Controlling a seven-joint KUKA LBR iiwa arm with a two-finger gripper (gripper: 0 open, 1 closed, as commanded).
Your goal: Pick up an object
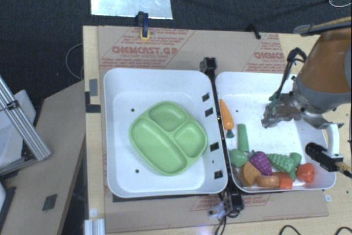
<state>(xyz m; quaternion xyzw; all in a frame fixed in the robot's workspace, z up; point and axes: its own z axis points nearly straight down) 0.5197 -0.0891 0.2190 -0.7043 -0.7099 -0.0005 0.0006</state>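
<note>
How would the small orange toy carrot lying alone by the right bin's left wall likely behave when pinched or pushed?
The orange toy carrot looks like moulded plastic, so probably stiff and light. Its tapered, rounded shape may roll or slip from the fingers. It lies close against the right bin's wall, which could crowd one finger.

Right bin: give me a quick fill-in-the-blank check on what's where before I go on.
1. The green plate lies in the ____ bin.
2. The carrot lies along the right bin's ____ wall.
3. The toy food is heaped at that bin's ____ edge, around the purple grapes.
4. The gripper hovers over the ____ bin.

Missing words: left; left; near; right
</note>
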